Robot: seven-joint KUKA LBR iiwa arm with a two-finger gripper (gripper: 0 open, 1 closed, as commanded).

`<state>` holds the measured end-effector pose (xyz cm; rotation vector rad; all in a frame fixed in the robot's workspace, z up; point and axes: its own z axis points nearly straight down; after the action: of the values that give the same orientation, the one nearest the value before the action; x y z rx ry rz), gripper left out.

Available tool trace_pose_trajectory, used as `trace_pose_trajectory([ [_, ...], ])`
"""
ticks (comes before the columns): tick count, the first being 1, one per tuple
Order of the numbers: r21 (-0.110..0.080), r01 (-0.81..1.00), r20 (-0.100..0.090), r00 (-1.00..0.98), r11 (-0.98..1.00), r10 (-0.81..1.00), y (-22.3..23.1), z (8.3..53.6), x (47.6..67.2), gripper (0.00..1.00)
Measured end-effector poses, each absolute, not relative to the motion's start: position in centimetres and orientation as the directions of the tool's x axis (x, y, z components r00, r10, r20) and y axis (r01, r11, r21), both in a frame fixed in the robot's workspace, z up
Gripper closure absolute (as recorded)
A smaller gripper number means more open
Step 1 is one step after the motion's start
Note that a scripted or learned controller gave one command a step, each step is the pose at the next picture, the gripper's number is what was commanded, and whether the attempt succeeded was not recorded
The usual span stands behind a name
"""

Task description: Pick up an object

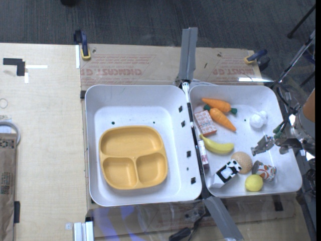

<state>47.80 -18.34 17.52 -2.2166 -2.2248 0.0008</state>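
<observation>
Gripper (266, 145): above right bin's (239, 91) right edge, fingers look apart, holding nothing.
Toys: crowd the bin's left and front.
Tray (133, 156): alone in left bin (95, 134).

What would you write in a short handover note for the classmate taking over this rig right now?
Tool: at the right bin's right side, low over the toys, holding nothing visible.
Right bin contents: two carrots, red box, banana, white ball, tan ball, yellow ball, black-and-white toy.
Left bin: yellow divided tray.
Done: nothing lifted.
Left: grasp and lift one object.
</observation>
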Motion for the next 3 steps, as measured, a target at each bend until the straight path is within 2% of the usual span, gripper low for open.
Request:
trace_pose_trajectory([
  [1, 0.003, 0.993, -0.002, -0.115, 0.115, 0.993, -20.9, 10.3, 47.8, 0.00],
  [2, 0.000, 0.973, 0.000, -0.233, 0.233, 0.973, -18.4, 15.8, 47.8, 0.00],
  [3, -0.001, 0.936, 0.000, -0.353, 0.353, 0.936, -13.3, 15.8, 53.5, 0.00],
])
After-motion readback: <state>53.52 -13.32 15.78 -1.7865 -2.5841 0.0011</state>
